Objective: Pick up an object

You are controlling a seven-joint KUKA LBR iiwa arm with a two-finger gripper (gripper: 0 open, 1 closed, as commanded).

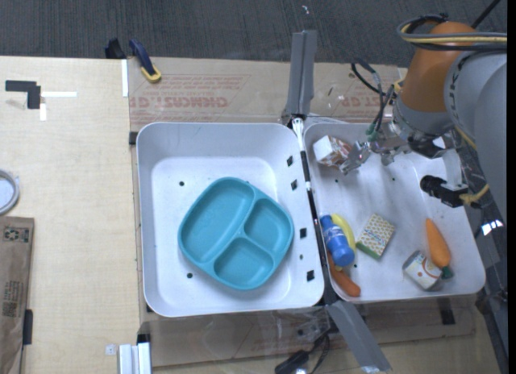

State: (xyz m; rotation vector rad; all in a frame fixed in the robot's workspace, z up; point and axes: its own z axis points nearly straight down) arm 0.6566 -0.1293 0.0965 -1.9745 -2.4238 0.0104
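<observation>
My gripper (355, 158) hangs low over the far left part of the right bin (403, 203), reaching in from the right. Just left of it, by the bin's far left corner, lies a small white and brown packet (327, 149), very close to the gripper tip; whether they touch is unclear. Further forward in the same bin lie a blue bottle (338, 243) beside a yellow banana (346, 226), a green-speckled sponge (376, 235), an orange carrot (437, 242), a small can (422, 271) and an orange piece (347, 284) at the front.
The left bin (161, 203) holds a blue divided plate (235, 234). A grey divider post (302, 74) rises behind the seam between the bins. The arm's orange band (431, 66) and grey body stand over the right bin's far right side.
</observation>
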